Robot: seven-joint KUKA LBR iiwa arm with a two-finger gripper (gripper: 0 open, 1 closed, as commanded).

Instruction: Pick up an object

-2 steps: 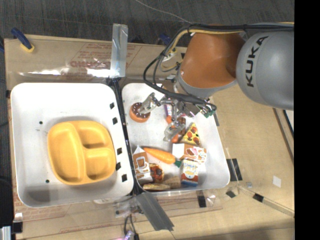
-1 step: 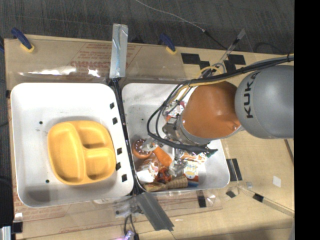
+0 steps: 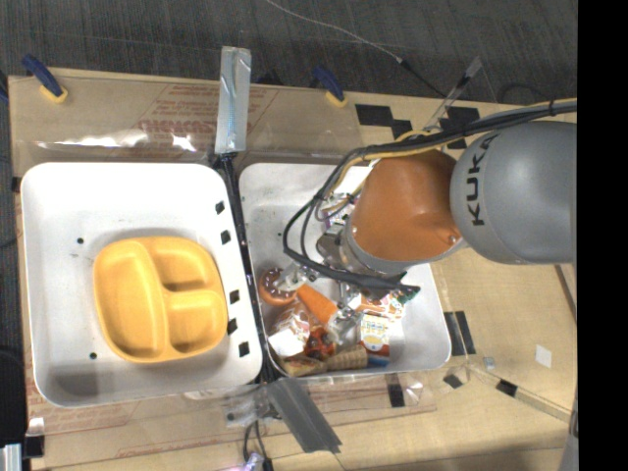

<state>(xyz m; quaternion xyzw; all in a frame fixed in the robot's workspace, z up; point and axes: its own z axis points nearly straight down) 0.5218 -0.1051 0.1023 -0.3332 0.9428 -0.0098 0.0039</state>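
- Two white bins sit side by side on the bench.
- The left bin (image 3: 59,204) has a yellow tray (image 3: 157,297) lying flat in it. The tray has three sections.
- The right bin (image 3: 265,189) has a pile of small things at its near end.
- In the pile there is an orange carrot-shaped piece (image 3: 316,303), a small white packet with a picture on it (image 3: 375,332), a brown cone-like piece (image 3: 343,358) and a round dark thing with white specks (image 3: 272,283).
- These things lie close together, some touching, near the front wall of the right bin.
- The grey arm (image 3: 520,199) comes in from the right. Its orange band (image 3: 404,209) hangs over the middle of the right bin.
- The gripper (image 3: 345,314) points down into the pile, just beside the carrot-shaped piece and the packet.
- The arm covers most of the gripper, so I cannot tell if the jaws are apart or together, or if they have anything.
- Black cables (image 3: 304,226) loop beside the wrist.
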